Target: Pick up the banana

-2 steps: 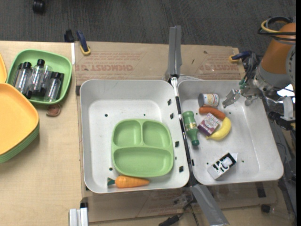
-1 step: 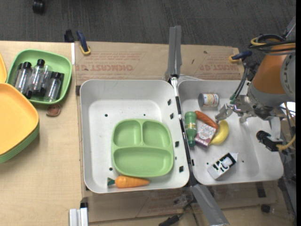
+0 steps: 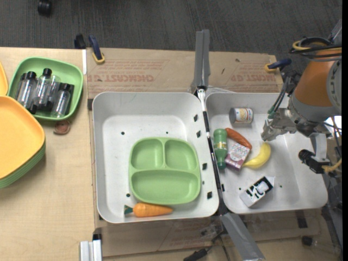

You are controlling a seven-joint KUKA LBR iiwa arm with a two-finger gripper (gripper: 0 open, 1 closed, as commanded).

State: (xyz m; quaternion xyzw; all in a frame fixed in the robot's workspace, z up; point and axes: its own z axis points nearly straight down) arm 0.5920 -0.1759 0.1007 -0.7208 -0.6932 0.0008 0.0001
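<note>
The yellow banana (image 3: 259,156) lies in the right bin (image 3: 296,197), near its middle, curving from lower left to upper right. My gripper (image 3: 270,131) hangs just above and slightly right of the banana's upper end, close to it. The banana rests on the bin floor and nothing lifts it. The grey arm with its orange band (image 3: 318,86) comes in from the right over the bin's far right corner.
Left of the banana lie a purple packet (image 3: 237,154), an orange carrot-like piece (image 3: 239,137) and a green bottle (image 3: 219,147). A small can (image 3: 241,115) sits behind, a white-and-black box (image 3: 257,191) in front. The left bin (image 3: 109,145) holds a green divided plate (image 3: 165,171) and a carrot (image 3: 150,210).
</note>
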